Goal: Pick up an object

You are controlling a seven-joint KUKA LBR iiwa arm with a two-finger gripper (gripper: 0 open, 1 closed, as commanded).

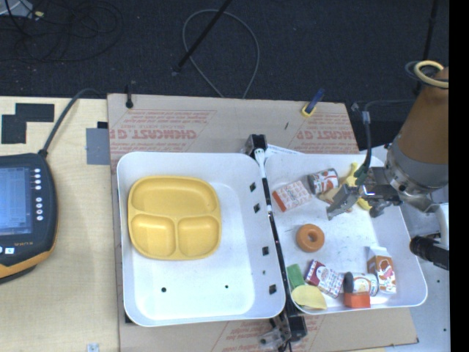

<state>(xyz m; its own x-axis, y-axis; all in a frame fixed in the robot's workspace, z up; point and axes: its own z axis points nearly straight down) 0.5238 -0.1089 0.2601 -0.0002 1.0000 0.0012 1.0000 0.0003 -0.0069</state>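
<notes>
My gripper (359, 204) hangs over the upper right part of the right bin (410, 299), its two dark fingers (339, 206) spread open. A small yellow object (363, 199) lies under the gap between them; whether they touch it I cannot tell. A tin can (323, 182) and a red-and-white packet (291, 195) lie just left of the gripper. A brown doughnut (311, 237) sits below and to its left, in the middle of the bin.
Along the right bin's front edge lie a green piece (294, 276), a yellow piece (309, 297), a red-and-white pouch (323, 278), a red block (357, 300) and a small carton (381, 271). The left bin (146, 299) holds a yellow divided plate (174, 217).
</notes>
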